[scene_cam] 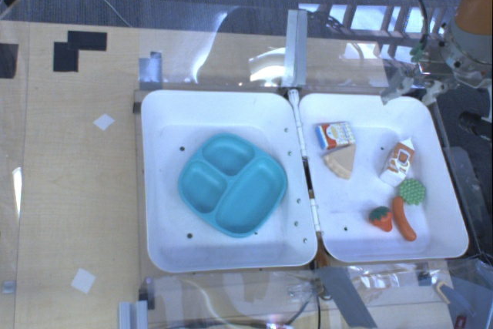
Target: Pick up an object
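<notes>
Two shallow white plastic bins with rounded corners sit side by side on a pale wood-grain bench (69,189). The left bin (166,243) holds a smooth turquoise plastic divided plate (233,183), roughly a rounded square turned at an angle, with three moulded compartments.

The right bin (347,231) holds the small toy foods. Near its upper left lies a small printed carton (334,135) in red, white and blue, tilted, and just below it, touching or nearly so, a tan wedge-shaped piece (340,161) that looks like a slice of bread or cheese. Toward the right side is a white and orange-brown carton with a gabled top (398,161), lying at a slant. Just below that sits a green knobbly round piece (412,191), beside an orange sausage-shaped piece (404,218); whether the two are joined cannot be told. Left of the orange piece is a small red rounded piece with a green top (379,217).

The grey arm with its orange band (471,8) enters at the upper right, partly cut off by the picture's edge. Its gripper (420,85) hangs just above the far right corner of the right bin, well apart from the toys. Metal framing and glare behind it make the jaws hard to read, so whether they are open or closed cannot be told; nothing is seen between them
</notes>
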`<state>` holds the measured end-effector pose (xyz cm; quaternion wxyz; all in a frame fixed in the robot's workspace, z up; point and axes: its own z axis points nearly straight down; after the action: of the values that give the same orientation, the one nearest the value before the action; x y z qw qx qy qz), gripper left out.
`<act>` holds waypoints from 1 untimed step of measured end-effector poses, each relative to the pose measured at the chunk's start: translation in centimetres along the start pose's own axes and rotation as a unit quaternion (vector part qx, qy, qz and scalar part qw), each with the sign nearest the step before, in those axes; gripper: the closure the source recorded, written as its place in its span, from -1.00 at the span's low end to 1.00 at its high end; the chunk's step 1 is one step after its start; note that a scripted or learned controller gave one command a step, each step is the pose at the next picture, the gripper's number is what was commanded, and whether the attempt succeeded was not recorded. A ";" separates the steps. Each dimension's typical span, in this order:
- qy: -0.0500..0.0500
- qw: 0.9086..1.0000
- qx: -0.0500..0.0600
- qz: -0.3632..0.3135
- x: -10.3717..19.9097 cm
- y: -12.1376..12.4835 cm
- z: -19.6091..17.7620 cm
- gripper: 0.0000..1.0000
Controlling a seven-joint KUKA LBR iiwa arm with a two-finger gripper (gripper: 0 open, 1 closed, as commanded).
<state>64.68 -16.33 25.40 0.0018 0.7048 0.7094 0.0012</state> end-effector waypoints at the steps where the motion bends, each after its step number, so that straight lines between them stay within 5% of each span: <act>1: 0.000 0.998 0.001 0.057 0.0 1.5 12.8 -1.00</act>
<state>66.26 -16.33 12.57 0.0011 0.7441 0.6681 0.0006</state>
